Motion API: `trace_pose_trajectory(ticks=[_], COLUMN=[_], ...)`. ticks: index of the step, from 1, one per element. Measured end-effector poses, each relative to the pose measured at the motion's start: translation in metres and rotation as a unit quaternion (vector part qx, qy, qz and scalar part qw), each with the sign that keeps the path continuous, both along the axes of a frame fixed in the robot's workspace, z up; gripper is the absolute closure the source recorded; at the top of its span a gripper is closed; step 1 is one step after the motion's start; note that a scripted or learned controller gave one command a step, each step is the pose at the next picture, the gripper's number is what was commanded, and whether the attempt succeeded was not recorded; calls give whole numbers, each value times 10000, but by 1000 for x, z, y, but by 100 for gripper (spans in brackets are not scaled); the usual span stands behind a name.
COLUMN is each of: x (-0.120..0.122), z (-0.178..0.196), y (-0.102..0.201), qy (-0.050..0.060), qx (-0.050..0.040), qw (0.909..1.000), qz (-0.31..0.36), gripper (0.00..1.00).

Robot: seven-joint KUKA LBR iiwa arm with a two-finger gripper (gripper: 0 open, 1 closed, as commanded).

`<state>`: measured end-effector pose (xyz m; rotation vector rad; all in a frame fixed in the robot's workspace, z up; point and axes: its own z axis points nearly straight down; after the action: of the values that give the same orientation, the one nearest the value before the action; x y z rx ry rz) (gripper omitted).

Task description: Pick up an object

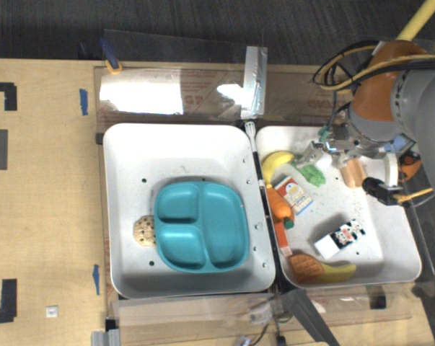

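The right bin (397, 254) holds several small items. A yellow banana-shaped piece (276, 161) lies at its top left, with a green item (311, 174) beside it. An orange carrot (279, 204) and a small printed card box (295, 195) sit below them. A black-and-white block (340, 238) lies lower in the bin, and a brown bun (305, 267) and a yellow banana (337, 269) rest by the front wall. My gripper (325, 145) hangs over the bin's top edge, just right of the yellow piece and above the green item. A tan cylinder (353, 172) shows below the wrist.
The left bin (123, 150) carries a teal divided plate (200, 225) with a cookie (144, 231) at its left side. The grey arm with its orange band (379, 96) and looping cables covers the right bin's top right corner. A clear plastic sheet (174, 89) lies behind the bins.
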<state>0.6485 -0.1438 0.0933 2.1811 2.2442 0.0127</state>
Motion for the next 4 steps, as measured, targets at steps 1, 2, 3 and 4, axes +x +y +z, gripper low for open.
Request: trace_pose_trajectory(ticks=[1,2,3,4], x=[23,13,-5,19], z=[0,27,-7,19], y=[-8,-18,35,-24], qy=[13,42,59,40], qx=[-3,5,5,-24], qw=[9980,9999,9934,9831], qz=[633,-152,1146,1830], gripper=[0,0,0,0])
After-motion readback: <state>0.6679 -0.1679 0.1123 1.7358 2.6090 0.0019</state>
